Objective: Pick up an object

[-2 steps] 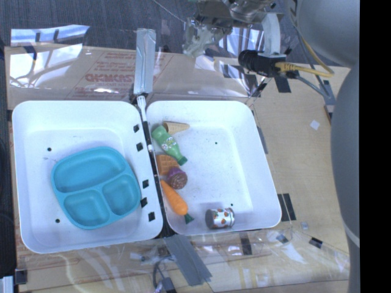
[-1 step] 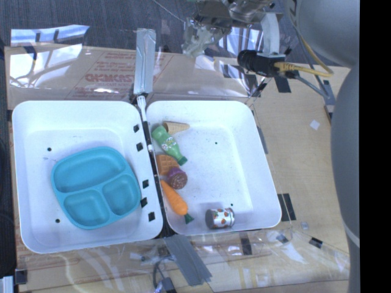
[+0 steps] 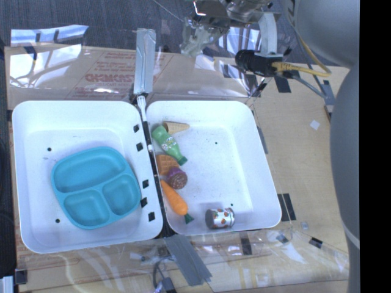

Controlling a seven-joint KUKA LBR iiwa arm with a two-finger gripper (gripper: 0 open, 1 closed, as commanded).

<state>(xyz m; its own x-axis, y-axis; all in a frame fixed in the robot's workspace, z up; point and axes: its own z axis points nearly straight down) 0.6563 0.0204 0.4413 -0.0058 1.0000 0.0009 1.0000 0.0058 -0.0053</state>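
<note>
Robot gripper (image 3: 194, 23) at top centre, above two white bins.
Its grip cannot be told. Carrot (image 3: 175, 201), can (image 3: 220, 218) and green bottle (image 3: 167, 143) lie in the right bin (image 3: 259, 163).

The right bin's (image 3: 259, 163) middle and right side lie open; 5 toys crowd its left wall, from ice-cream cone (image 3: 175, 127) down to can (image 3: 220, 218).
</note>
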